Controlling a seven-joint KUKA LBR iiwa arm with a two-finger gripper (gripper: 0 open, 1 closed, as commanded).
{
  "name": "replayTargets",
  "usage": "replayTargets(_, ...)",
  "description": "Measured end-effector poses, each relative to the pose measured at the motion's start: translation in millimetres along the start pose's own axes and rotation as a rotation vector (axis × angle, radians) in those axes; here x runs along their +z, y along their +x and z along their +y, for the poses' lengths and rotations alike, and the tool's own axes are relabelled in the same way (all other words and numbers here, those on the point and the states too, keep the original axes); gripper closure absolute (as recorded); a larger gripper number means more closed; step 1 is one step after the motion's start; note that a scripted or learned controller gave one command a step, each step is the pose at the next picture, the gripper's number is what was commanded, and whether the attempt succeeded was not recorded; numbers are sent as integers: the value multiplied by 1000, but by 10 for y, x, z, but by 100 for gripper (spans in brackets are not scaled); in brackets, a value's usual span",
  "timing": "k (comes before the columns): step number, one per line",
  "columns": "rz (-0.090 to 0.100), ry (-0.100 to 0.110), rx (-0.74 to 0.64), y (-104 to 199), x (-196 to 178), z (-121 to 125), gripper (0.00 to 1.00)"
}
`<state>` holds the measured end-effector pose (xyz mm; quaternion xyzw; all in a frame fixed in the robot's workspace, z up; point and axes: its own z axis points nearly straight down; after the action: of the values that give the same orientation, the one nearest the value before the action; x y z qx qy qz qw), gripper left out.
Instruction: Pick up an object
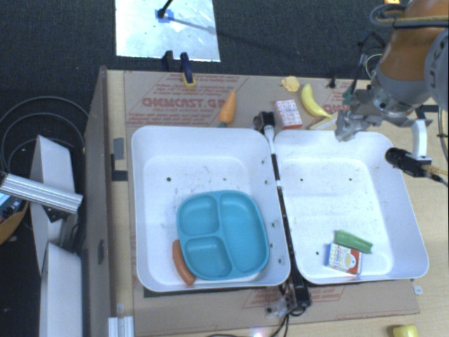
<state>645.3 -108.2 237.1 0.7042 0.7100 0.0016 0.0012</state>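
The arm [414, 41] is reaching in from the right, its orange band sitting above the grey wrist. The gripper [346, 130] is hanging over the far rim of the right bin [330, 181]; nothing is showing between its tips, and I cannot tell its state.

Inside the right bin, a green piece [353, 241] is lying near the front right corner, touching a small carton [343, 259] with red and white sides; its print is too small to read. Inside the left bin [161, 160], a blue divided tray [222, 233] is sitting toward the front, and a hot dog [183, 261] is lying just beside its left front edge.

Beyond the bins, cardboard [189, 97] is lying under them, showing red printing that seems to read "CHEMCAST"; the smaller lines are illegible. On it, a carrot [227, 108] is resting behind the left bin, a small printed box [288, 113] is standing near the gap between the bins, and a banana [311, 102] is lying just beside the gripper.
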Motion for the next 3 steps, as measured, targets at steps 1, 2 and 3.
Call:
replayTargets(1,1,0,-3,621,-8,121,100)
replayTargets(2,-5,-1,13,-398,127,232,100)
replayTargets(3,-5,-1,12,-964,55,223,100)
